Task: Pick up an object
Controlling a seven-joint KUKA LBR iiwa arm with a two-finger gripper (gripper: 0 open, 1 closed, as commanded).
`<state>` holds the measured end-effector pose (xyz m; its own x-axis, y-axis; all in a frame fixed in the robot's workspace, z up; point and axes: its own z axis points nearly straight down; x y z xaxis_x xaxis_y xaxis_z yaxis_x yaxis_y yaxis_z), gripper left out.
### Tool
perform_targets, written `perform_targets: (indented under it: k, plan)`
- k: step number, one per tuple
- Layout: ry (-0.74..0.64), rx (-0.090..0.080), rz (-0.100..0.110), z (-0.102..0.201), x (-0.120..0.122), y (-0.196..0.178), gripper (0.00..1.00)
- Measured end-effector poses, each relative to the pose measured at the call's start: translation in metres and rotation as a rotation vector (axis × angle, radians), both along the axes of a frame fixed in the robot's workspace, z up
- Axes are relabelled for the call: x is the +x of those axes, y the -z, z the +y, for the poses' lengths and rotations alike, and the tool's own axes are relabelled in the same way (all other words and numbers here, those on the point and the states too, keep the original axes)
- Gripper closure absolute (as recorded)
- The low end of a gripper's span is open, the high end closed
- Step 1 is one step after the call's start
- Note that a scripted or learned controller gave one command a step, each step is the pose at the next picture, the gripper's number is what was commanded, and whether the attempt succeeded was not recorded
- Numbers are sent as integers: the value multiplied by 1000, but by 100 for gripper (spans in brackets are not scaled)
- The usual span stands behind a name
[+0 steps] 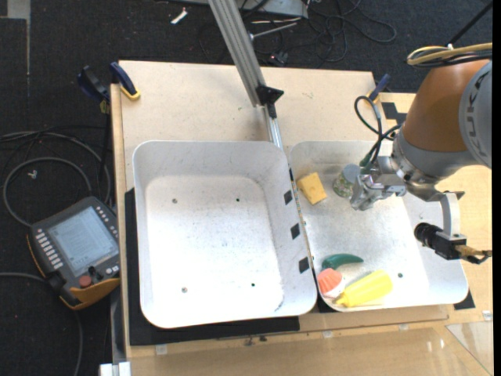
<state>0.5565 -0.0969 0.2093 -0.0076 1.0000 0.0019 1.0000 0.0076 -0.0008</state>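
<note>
My gripper (362,197) hangs low over the back half of the right bin (407,237), coming down from the orange-banded wrist (442,120). A small clear, greenish object (344,183) lies right against its left side; whether it is gripped I cannot tell. A yellow block (311,188) rests further left, near the bin's left wall. At the front of this bin lie a green curved piece (342,261), a pink-orange piece (329,281) and a long yellow object (365,288), all well apart from the gripper.
The left bin (149,210) sits beside the right one. A slanted metal pole (239,41) crosses the back of the bench and ends at the divide between bins. A black part (438,241) on the arm overhangs the right bin's right side.
</note>
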Motion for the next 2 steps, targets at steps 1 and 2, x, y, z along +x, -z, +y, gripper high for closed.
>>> perform_targets:
  k: [1,2]
  plan:
    - [-1,0,-3,58,14,-14,100]
    - [0,0,-2,112,34,-8,100]
